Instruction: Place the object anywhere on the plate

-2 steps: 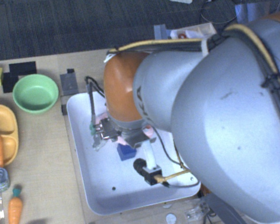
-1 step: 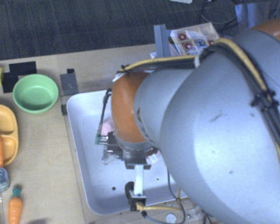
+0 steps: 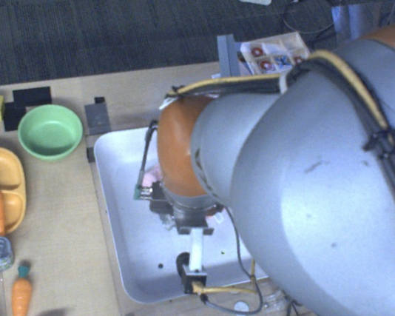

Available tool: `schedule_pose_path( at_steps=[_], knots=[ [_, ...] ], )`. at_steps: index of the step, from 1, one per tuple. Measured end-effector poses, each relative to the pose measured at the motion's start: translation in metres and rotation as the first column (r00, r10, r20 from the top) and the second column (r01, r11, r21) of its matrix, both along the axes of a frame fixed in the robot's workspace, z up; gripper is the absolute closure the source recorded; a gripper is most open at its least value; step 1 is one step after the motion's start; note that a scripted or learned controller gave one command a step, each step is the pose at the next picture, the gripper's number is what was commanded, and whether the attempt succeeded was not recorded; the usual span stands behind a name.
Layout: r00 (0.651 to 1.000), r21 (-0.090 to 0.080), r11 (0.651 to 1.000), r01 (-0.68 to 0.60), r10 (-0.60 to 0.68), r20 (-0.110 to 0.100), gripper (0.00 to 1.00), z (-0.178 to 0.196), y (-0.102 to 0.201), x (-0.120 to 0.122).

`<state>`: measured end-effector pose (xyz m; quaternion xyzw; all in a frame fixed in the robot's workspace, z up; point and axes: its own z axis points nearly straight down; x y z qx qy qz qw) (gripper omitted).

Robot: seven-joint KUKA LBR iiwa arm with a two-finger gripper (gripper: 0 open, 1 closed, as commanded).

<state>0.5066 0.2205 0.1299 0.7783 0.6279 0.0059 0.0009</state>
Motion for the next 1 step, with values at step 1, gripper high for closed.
schedule_pose_path(
  at_steps=[1],
  knots=[
    [0.999, -0.005, 0.999, -0.045, 0.045, -0.004, 1.0, 0.0496, -0.0873, 0.0229]
  ],
)
